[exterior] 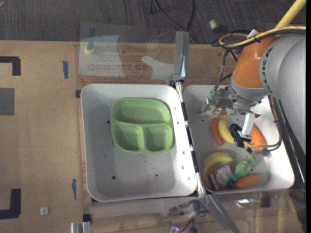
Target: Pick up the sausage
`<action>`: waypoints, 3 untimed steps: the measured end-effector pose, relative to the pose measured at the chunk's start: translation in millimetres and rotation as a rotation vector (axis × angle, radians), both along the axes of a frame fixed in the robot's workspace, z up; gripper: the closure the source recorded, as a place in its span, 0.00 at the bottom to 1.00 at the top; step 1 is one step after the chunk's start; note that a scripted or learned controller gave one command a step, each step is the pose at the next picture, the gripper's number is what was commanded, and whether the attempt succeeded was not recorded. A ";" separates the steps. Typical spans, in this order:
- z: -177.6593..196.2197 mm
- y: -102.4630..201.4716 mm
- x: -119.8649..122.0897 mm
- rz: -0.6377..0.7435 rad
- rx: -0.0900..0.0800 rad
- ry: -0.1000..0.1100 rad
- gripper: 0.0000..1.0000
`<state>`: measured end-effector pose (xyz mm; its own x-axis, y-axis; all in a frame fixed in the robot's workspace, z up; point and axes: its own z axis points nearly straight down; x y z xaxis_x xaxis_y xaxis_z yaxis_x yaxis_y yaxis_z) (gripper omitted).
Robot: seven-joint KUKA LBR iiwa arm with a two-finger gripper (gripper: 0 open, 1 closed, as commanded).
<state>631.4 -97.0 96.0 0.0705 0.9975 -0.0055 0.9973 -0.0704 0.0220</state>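
Observation:
The sausage (215, 131), a short orange-red link, lies in the right bin (282, 176) near its left wall, side by side with a yellow banana (225, 131). My gripper (212, 108) hangs just above and behind the sausage, at the upper left of that bin, with the grey arm and its orange band reaching in from the right. Nothing is seen held in it.
The right bin also holds an orange piece (257, 136), a yellow fruit (217, 159), a carrot (248, 180), a green item (243, 166) and a red and white packet (221, 174). A green divided plate (142, 125) sits in the left bin (97, 169).

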 end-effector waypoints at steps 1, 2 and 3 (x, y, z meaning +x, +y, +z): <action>11.8 -1.6 1.3 0.000 -0.004 -0.005 1.00; 0.8 -10.8 24.2 0.390 0.010 0.069 1.00; 9.7 -11.1 23.2 0.390 0.011 0.075 1.00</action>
